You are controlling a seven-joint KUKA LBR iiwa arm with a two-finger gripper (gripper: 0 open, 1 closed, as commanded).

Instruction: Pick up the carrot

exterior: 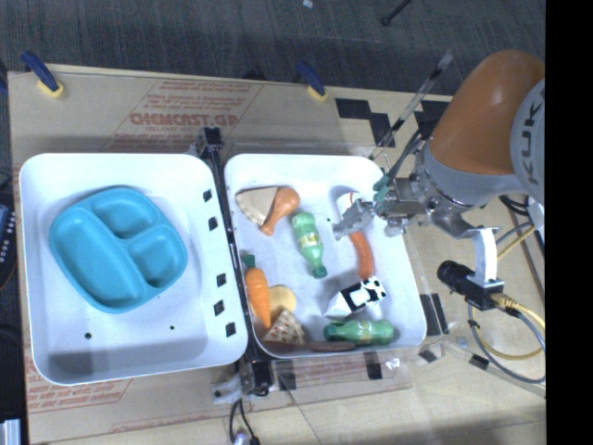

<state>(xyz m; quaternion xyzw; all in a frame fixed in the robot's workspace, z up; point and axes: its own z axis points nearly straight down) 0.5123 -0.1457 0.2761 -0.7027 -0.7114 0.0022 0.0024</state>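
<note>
Reading "CHEMCAST GP" (182,119) behind the bins, pincer (357,216) hovers above carrot (258,295); its grip state unclear.

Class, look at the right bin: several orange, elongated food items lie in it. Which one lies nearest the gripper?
The slim orange-red sausage-shaped piece, lying just below the gripper near the right bin's right wall. The orange carrot and the orange drumstick-shaped piece lie farther left.

carrot (257,296) orange | tray (116,247) blue | bottle (309,238) green | bins (111,350) white | cow toy (363,294) black-and-white patches
</note>
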